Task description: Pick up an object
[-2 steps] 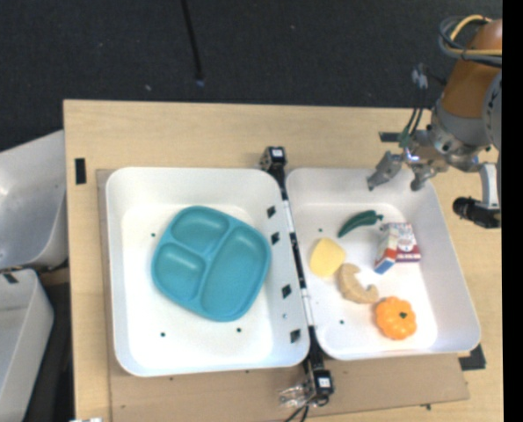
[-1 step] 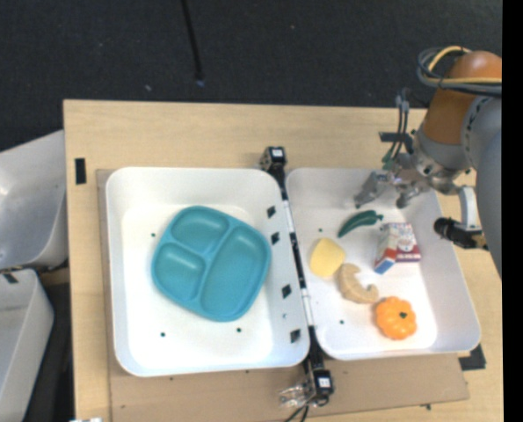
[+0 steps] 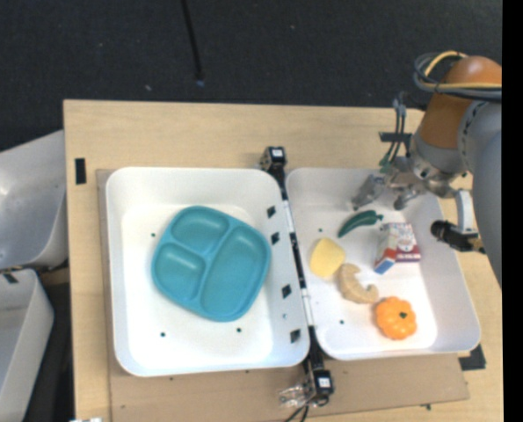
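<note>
Item: green pepper (image 3: pixel 359 223), small, curved, lying on the floor of the right bin (image 3: pixel 446 319) towards its far edge; it seems the likeliest target, being the nearest thing to the gripper (image 3: pixel 386 192). Gripper: poised just above and beyond the pepper's far end, fingers spread and released, nothing between them. Neighbours: carton (image 3: pixel 396 246) just beside the pepper on its right; yellow piece (image 3: pixel 327 258) near the bin's left wall; tan piece (image 3: pixel 357 285) touching or nearly touching the yellow piece; orange pumpkin (image 3: pixel 395 317) towards the near edge. Left bin (image 3: pixel 120 341): holds a blue tray (image 3: pixel 211 263), well apart from the work. Handling note: the pepper is thin and slanted, so the fingers should likely straddle it across its narrow width, at mid-length, and descend fully to the floor before closing. Risk: a finger landing on the carton, or the pepper rolling out from a shallow pinch.
</note>
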You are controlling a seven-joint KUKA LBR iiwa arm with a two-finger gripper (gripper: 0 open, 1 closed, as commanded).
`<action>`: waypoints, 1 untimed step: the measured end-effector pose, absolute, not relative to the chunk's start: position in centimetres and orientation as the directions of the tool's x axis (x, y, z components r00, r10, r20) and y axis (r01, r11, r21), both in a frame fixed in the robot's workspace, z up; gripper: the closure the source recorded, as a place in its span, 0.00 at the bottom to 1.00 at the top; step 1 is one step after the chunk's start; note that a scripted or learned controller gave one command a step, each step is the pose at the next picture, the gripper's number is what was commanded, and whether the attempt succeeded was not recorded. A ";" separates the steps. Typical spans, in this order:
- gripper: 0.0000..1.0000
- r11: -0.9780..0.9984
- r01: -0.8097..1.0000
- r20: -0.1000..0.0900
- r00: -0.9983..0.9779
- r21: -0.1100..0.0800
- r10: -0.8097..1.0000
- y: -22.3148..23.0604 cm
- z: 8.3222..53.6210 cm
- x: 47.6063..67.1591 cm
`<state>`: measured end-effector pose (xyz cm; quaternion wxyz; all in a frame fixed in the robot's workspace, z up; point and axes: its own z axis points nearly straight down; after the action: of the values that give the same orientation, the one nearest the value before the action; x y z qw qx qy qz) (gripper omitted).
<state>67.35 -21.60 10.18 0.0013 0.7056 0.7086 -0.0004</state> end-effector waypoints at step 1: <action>1.00 0.006 1.000 -0.006 -0.006 0.005 1.000 -21.7 11.5 67.5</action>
<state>67.46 -21.71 11.47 0.0039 0.7048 0.7094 -0.0003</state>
